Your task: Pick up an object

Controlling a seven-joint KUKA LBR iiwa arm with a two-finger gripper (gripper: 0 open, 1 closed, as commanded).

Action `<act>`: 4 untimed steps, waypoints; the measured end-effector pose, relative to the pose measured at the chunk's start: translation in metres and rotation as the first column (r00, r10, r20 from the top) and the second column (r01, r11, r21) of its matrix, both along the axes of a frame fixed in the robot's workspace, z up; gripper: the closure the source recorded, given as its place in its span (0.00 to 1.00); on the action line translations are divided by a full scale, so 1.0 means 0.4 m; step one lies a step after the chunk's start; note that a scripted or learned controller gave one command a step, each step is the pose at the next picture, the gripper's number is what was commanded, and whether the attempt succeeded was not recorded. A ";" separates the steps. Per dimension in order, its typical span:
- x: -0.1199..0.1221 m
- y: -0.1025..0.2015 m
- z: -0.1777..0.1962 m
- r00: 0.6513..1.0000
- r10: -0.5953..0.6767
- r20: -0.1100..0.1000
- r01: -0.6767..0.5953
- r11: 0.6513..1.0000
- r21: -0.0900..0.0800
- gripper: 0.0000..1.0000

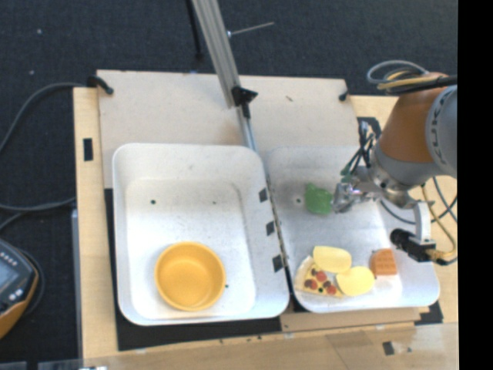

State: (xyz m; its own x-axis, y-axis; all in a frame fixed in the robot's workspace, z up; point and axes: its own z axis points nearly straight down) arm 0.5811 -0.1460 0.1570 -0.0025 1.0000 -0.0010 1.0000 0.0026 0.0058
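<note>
gripper (344,196): low in the right bin (289,172), just beside the green object (317,199); whether it is wide or narrow i cannot tell, and nothing shows held in it.
target: judged to be the green object, alone at mid-bin, well apart from the yellow pieces (339,268) and the orange block (384,263) near the front rim.
doing it well: centre over the green object, come straight down, close on it, lift clear.
hard to make out: gripper tip is small and blurred; the green object's shape is unclear.
left bin (131,160): holds a yellow bowl (189,275).
</note>
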 end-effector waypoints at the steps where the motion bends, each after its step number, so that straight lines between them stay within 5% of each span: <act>1: 0.021 0.013 0.127 1.000 0.000 -0.004 0.000 1.000 0.000 1.00; 2: 0.025 0.010 0.260 1.000 0.001 0.002 -0.001 1.000 -0.001 1.00; 4: -0.027 0.296 0.240 1.000 0.006 -0.004 -0.006 1.000 0.003 1.00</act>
